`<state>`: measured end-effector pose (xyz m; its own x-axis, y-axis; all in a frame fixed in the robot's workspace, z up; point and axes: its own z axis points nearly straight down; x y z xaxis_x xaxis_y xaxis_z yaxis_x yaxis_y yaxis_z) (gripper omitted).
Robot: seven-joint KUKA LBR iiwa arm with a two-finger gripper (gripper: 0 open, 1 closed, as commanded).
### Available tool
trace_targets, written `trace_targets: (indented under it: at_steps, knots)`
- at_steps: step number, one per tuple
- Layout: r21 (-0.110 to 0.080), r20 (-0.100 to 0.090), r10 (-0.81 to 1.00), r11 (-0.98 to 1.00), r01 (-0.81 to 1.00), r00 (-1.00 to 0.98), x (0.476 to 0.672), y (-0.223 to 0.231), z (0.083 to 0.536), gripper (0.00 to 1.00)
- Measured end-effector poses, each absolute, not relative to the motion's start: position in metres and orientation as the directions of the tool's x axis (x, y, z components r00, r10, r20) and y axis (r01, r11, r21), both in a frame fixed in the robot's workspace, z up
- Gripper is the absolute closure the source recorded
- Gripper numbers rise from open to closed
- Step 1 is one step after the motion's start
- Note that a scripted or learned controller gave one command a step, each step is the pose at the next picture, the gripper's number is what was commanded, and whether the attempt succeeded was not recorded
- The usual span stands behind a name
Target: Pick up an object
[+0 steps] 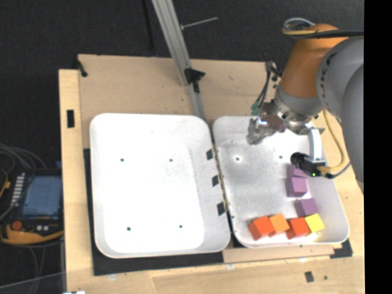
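Orange blocks (263, 226) and a yellow one (315, 223) line the right bin's (245, 176) lower edge — the end effector (256, 132) hovers upper centre, grip state unclear.

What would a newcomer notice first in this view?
The grey arm with its orange band reaching in from the right, its pincer over the far end of the right bin. Next, the bright blocks along that bin's near right side: orange ones, a yellow one and purple ones. The left bin is a big plain white patch beside it.
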<state>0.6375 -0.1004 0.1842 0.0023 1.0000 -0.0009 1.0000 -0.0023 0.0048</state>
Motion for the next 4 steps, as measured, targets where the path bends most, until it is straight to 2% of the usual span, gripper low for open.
trace_targets:
  at_steps: [1,2,3,4]
  knots:
    - [0.008,0.0,1.0,0.003,1.0,-0.003,0.631,-0.098,0.244,1.0]
    - [0.004,0.0,1.0,0.004,1.0,-0.004,0.632,-0.098,0.264,1.0]
    - [0.001,0.001,1.0,0.006,1.0,-0.006,0.619,-0.054,0.267,1.0]
    - [0.0,0.0,1.0,0.003,1.0,-0.003,0.596,-0.015,0.262,1.0]
